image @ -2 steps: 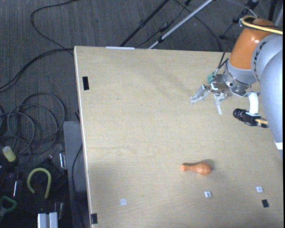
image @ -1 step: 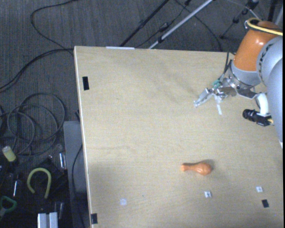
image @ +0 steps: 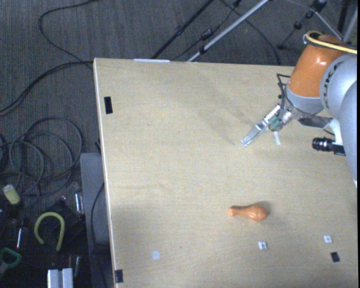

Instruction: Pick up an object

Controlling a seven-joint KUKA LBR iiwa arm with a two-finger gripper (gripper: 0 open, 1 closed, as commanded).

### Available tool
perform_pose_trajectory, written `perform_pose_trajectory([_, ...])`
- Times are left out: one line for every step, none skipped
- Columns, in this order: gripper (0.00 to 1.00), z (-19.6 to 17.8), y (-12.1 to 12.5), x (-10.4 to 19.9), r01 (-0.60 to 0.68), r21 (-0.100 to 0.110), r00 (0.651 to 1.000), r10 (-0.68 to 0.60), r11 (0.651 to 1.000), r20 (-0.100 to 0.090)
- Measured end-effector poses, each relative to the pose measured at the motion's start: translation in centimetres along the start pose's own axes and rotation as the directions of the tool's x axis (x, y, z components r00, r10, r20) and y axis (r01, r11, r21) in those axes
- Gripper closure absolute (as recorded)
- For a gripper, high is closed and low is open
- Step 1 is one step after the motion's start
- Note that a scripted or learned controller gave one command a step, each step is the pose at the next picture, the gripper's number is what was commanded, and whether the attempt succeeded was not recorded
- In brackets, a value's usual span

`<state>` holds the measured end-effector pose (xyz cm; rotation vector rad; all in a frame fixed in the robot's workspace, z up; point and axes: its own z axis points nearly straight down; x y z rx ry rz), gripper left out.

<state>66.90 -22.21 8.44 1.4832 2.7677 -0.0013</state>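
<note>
- Two-finger metal gripper [image: 250,139]: tips point toward 8 o'clock, over bare board; too small and blurred, cannot tell whether the fingers are apart or together. Nothing visible between them.
- Gripper body pale grey with a greenish spot, slanting up toward 2 o'clock into the wrist.
- Grey KUKA arm with orange band [image: 317,65]: enters from 3 o'clock edge, orange section at about 2 o'clock of the frame, grey link running down the right side.
- Small orange pear-shaped soft object [image: 249,212]: lies flat on the board at about 5 o'clock from frame centre, narrow end toward 9 o'clock, fat end toward 3 o'clock. Sits at 6 o'clock from the gripper, well apart, not touching.
- Light tan flat wooden board [image: 168,161]: fills centre and right; small black and white markers near its 6 o'clock edge and one black marker near 10 o'clock.
- Dark grey carpet floor [image: 42,41]: black cables looped at 9 o'clock, tripod legs at 1 o'clock.
- Yellow-green U-shaped hook [image: 49,227] on floor at 8 o'clock.
</note>
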Motion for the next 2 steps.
perform_pose_trajectory([1.00,-1.0,0.2,0.0,0.000,-0.003,1.000,0.000,1.000,0.001])
perform_pose_trajectory([1.00,-8.8,0.0,1.4,-0.082,-0.003,0.997,0.082,0.997,0.000])
